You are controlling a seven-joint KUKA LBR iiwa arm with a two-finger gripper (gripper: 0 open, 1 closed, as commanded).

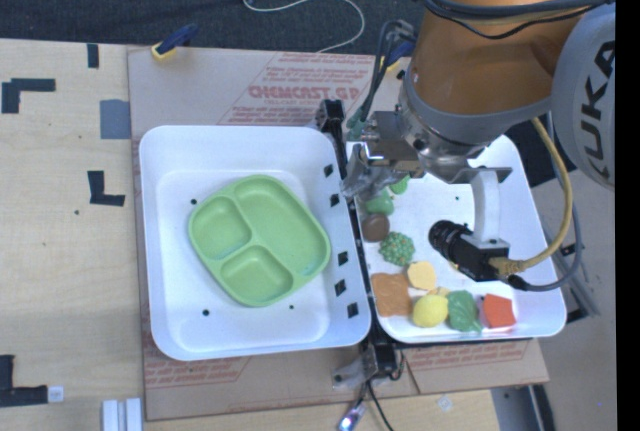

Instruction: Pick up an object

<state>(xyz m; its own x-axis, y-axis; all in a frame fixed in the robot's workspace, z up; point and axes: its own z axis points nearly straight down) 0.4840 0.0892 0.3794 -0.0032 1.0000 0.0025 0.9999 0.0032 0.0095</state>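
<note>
My gripper hangs low over the left side of the right bin, under the big orange-banded wrist. Directly below it lies a dark green piece, with a brown round piece just in front of that. I cannot tell whether the gripper touches the green piece. Further forward lie a green broccoli, a yellow-orange slice, an orange flat piece, a yellow lemon, a green vegetable and a red-orange block. The arm hides the back of the right bin.
The left bin holds a light green divided plate. The wall between the two bins runs close to the gripper's left. A white cable and a blue-yellow clamp lie behind the bins.
</note>
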